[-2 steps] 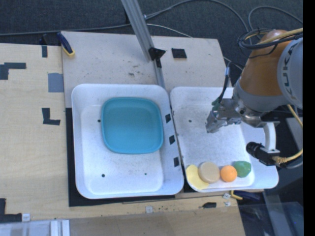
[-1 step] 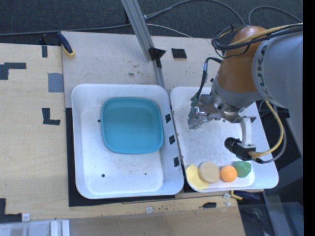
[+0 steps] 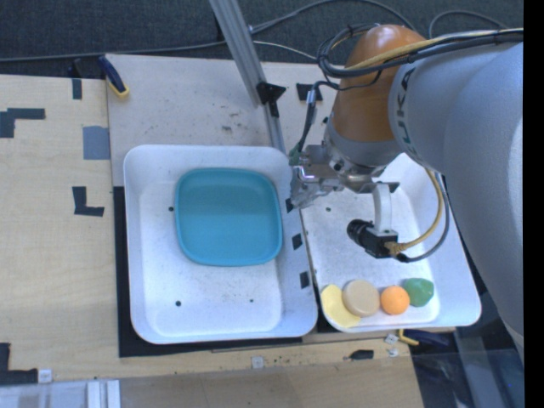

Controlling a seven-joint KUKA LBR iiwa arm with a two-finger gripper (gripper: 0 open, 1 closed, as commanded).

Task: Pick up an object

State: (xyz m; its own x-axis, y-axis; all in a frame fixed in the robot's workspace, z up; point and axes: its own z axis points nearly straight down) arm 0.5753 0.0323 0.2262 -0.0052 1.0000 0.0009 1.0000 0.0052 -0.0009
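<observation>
In the left bin (image 3: 153, 313) a blue square plate (image 3: 228, 217) lies flat. Along the front edge of the right bin (image 3: 455, 300) sit a yellow piece (image 3: 333, 308), a beige round piece (image 3: 360, 297), an orange ball (image 3: 394, 300) and a green piece (image 3: 418, 291). The arm's orange band (image 3: 370, 83) hangs over the back of the right bin. Below it my gripper (image 3: 319, 184) sits near the wall between the two bins, well behind the row of small objects. Nothing shows held in it.
A black fitting with a yellow cable (image 3: 371, 236) hangs from the wrist over the middle of the right bin. A slanted metal post (image 3: 246, 49) rises behind the bins. Black tape marks dot the bench at the left.
</observation>
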